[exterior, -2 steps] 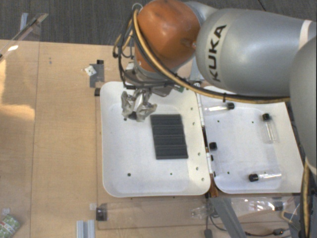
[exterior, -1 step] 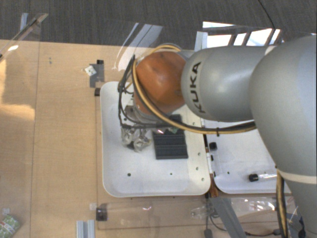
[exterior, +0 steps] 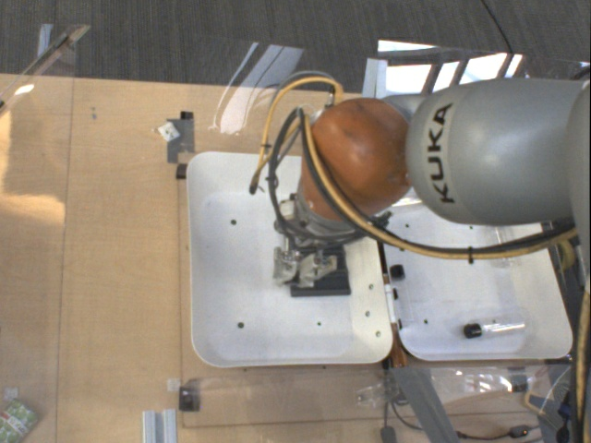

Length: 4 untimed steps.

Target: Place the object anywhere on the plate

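Camera view: arm point(exterior: 443, 155) hides much of left bin point(exterior: 222, 330); gripper point(exterior: 302, 264), grip state unclear, perhaps touches a dark object point(exterior: 325, 281).

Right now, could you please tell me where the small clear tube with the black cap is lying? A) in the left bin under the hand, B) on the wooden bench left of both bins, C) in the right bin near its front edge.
C: the capped tube lies in the right bin, apart from the hand over the left bin.
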Each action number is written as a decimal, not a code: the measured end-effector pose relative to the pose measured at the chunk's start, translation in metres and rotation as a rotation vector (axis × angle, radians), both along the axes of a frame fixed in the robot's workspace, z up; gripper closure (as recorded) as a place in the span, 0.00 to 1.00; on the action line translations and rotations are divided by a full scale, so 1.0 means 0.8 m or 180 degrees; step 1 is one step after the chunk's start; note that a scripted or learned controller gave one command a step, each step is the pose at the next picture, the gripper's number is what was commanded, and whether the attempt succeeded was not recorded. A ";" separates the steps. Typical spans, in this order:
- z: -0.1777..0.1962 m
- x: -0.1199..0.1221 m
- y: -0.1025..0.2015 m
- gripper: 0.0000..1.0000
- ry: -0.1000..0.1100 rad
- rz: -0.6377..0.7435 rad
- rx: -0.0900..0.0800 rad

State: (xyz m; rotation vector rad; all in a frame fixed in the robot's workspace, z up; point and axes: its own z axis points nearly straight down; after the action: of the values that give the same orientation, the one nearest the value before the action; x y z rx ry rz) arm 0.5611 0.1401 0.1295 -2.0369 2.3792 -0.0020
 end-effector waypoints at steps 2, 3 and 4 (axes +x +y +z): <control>-0.048 0.056 0.027 1.00 -0.0013 -0.1111 0.0015; -0.049 0.061 0.087 1.00 -0.0020 0.1059 0.0001; -0.051 0.106 0.117 1.00 -0.0010 0.3193 -0.0028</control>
State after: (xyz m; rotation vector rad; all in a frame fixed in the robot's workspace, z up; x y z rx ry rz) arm 0.6459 0.2334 0.0885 -2.9334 1.1083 -0.0074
